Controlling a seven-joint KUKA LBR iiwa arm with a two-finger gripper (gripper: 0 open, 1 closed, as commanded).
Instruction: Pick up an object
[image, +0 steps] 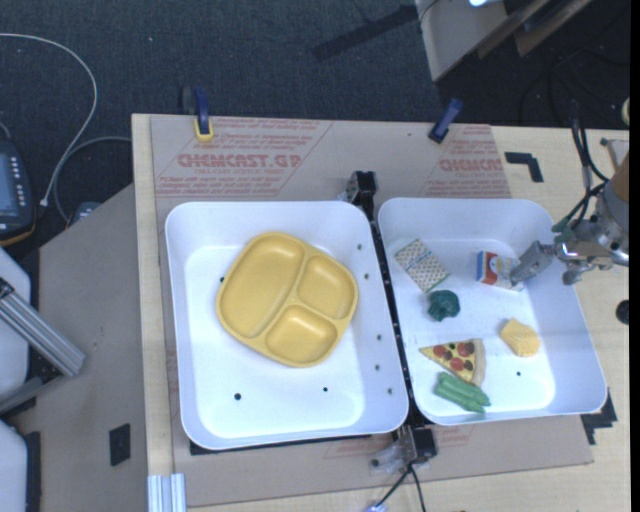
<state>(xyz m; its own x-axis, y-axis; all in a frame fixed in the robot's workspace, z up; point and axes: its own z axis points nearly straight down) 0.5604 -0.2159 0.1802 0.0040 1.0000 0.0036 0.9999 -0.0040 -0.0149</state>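
Note:
The right bin (570, 400) holds several toy foods. A speckled cracker (421, 262) lies at its upper left, with a dark green broccoli piece (443, 304) below it. A small red, white and blue carton (487, 267) stands near the back. A yellow cheese chunk (520, 338) sits toward the right. A pizza slice (456, 355) and a green pea pod (460, 392) lie near the front. My gripper (530, 265) reaches in from the right edge, low over the bin and just right of the carton. I see nothing held in it.
The left bin (200, 400) holds a yellow divided plate (288, 298). A black clamp (362, 186) sits between the bins at the back, and another clamp (410, 447) with cables sits at the front. Cardboard (250, 150) underlies both bins.

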